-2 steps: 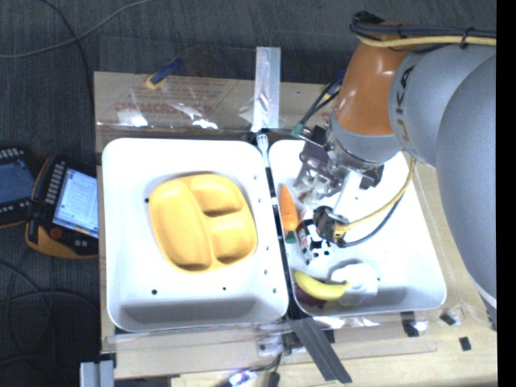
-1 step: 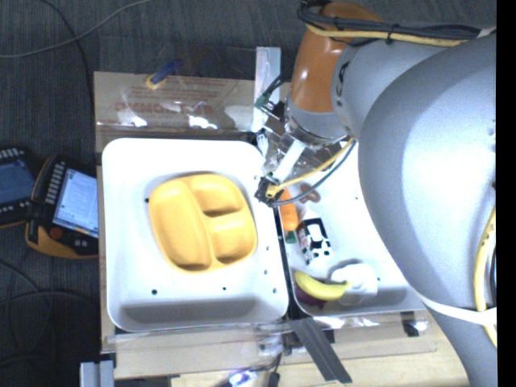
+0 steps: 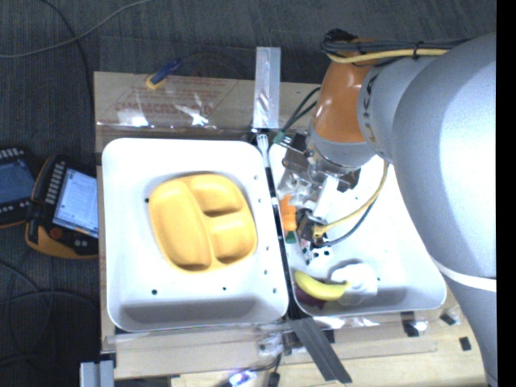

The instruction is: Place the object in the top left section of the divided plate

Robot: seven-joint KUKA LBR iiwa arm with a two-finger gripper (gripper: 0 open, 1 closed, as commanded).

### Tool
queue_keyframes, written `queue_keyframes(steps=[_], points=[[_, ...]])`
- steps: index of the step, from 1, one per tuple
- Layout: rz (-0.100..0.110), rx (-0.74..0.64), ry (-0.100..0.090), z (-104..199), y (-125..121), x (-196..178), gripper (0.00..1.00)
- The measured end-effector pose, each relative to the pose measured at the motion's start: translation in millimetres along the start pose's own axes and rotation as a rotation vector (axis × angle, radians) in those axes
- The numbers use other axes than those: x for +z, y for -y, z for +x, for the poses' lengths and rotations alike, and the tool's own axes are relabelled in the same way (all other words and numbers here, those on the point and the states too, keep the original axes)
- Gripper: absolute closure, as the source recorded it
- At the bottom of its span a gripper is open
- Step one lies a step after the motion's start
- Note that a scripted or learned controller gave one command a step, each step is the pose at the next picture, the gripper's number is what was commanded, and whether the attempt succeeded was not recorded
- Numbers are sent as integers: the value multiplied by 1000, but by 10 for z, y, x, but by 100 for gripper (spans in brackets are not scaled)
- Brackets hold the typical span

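The gripper [image 3: 297,216] is low in the right bin [image 3: 403,285], above the banana [image 3: 318,287]; whether it is open or closed I cannot tell. The yellow plate [image 3: 203,220] lies in the left bin [image 3: 129,216].

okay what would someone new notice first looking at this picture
The yellow divided plastic plate sits in the left white bin. The big grey arm with its orange band reaches from the right, over the right white bin; a yellow banana lies near that bin's front edge.
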State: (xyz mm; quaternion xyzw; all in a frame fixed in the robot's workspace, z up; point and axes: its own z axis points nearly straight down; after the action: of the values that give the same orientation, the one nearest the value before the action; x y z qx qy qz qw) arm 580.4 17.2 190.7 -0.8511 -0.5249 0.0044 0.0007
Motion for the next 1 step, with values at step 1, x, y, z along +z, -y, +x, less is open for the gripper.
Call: queue_keyframes(steps=[1], points=[[-3,79,-1,620,-578,-360,100]])
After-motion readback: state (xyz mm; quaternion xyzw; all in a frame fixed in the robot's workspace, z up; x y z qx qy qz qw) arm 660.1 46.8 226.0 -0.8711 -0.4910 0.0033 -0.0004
